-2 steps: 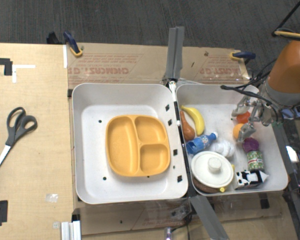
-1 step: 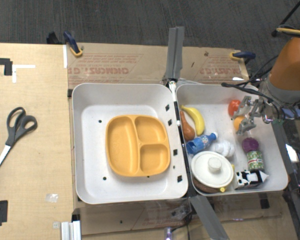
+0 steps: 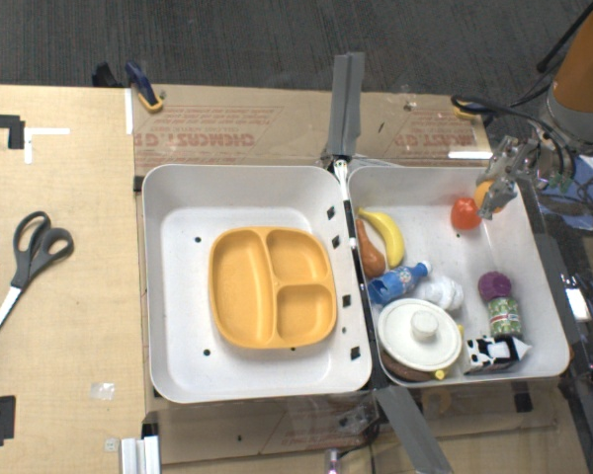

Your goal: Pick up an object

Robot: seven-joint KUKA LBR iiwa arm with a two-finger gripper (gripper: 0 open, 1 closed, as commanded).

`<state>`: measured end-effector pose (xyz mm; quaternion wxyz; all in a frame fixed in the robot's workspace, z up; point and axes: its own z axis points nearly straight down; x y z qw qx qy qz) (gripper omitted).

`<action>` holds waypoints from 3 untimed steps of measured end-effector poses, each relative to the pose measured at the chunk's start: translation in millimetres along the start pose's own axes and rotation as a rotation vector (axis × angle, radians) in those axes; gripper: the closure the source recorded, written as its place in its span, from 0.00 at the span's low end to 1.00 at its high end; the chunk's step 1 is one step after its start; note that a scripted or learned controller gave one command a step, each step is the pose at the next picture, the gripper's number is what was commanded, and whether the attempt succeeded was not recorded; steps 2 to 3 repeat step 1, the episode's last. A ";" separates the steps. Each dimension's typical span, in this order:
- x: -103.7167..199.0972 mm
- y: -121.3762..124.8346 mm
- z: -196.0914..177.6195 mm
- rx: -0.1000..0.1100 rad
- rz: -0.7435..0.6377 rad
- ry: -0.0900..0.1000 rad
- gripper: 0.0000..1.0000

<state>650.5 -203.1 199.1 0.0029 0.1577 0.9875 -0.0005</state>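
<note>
I am hovering the two-finger gripper (image 3: 496, 194), whose grip I cannot tell, beside the small orange-red round toy (image 3: 465, 213), needing descent next.

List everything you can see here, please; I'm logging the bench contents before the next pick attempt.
Divided plate: 1, yellow-orange, left bin
Banana: 1, yellow, right bin, left side
Pear-like fruit: 1, brown-red, beside banana
Bottle: 1, blue, bin middle
Lidded pot: 1, white, front
Round fruit: 1, red-orange, back
Jar: 1, green with purple top, right side
Cow toy: 1, black-white, front right
Scissors: 1, black-handled, bench left
Gripper: 1, grey, above the bin's back right
</note>
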 end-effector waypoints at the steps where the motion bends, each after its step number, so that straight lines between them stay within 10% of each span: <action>1: 61.7 64.2 -54.8 0.000 0.147 0.003 1.00; 3: 61.7 64.2 -54.8 0.000 0.147 0.003 1.00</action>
